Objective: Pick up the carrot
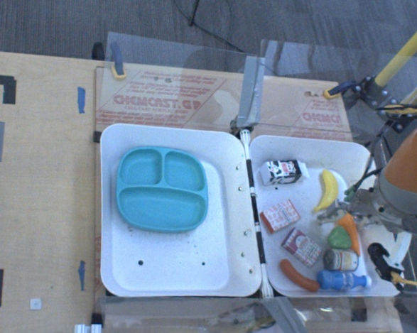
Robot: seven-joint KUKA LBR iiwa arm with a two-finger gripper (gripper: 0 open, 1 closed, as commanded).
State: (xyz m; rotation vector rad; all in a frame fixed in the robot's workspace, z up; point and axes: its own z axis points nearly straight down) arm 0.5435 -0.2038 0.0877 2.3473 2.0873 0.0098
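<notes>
Our end effector (348, 211) hangs over the carrot (351, 230); grip unclear, so we should centre before the banana (326, 190).

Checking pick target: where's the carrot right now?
In the right bin, near its right side: the carrot lies just under the gripper, below the banana and touching the green item.

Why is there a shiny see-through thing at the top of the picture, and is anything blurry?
Camera view: clear plastic walls behind the bins catch pale glare; light is soft, shadows faint; the arm at the right edge looks blurry, the blue plate sharp.
</notes>
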